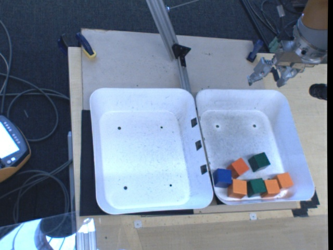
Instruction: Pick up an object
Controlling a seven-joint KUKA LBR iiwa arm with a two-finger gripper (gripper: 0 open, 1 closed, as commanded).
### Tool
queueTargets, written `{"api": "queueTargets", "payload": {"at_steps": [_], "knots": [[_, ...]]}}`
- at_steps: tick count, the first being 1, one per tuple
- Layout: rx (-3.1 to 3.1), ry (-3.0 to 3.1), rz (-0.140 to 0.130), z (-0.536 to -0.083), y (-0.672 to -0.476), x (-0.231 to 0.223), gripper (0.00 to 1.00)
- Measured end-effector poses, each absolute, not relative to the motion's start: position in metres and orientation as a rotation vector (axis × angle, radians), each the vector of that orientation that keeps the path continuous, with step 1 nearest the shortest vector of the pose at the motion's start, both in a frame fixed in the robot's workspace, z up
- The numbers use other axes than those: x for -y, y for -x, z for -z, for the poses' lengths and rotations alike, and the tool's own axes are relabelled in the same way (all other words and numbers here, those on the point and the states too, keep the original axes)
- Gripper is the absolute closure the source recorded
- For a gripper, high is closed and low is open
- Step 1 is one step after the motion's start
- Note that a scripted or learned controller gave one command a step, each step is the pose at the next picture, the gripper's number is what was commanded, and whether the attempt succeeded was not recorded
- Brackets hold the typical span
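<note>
The surface [135, 56] carries two white bins side by side. The left bin [143, 100] has nothing lying in it that I can see; the right bin [291, 124] has all the blocks, bunched in its near corner, well away from the arm.

From where I stand, the job looks barely begun. Nothing is lifted, and every block lies on the bin floor. Picking a target, coming down on it, closing and raising it are all yet to be done.

The arm [315, 14] comes in from the right and sits high at the far right corner, beyond the right bin's far rim and over bare surface, not over either bin. Its orange band shows above the grey wrist. The claw [270, 72] points down and leftward, its fingers spread apart with nothing between them.

The blocks lie in two loose rows. In the back row are an orange block [240, 166] and, to its right, a green block [258, 161], the two close but with a sliver of bin between them. The front row, along the near wall, runs from a blue block [222, 177] at the left through an orange one [239, 187], a second green one [256, 186], another orange [271, 187] and a last orange [284, 180] at the right. These front ones are packed tight, apparently touching, and close to the wall. I'd judge the blue block or the back green one the easier picks, since each has open floor on at least one side for a finger to drop into.
</note>
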State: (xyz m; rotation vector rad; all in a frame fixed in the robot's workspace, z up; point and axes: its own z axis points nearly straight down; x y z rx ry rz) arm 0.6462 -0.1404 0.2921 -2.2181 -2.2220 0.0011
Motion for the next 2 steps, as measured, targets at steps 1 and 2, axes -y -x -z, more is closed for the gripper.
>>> {"api": "queueTargets", "payload": {"at_steps": [1,2], "knots": [[2.214,2.215,-0.008,-0.155,-0.603,0.115,0.0],[2.213,2.224,-0.002,-0.18,-0.498,0.164,0.0]]}}
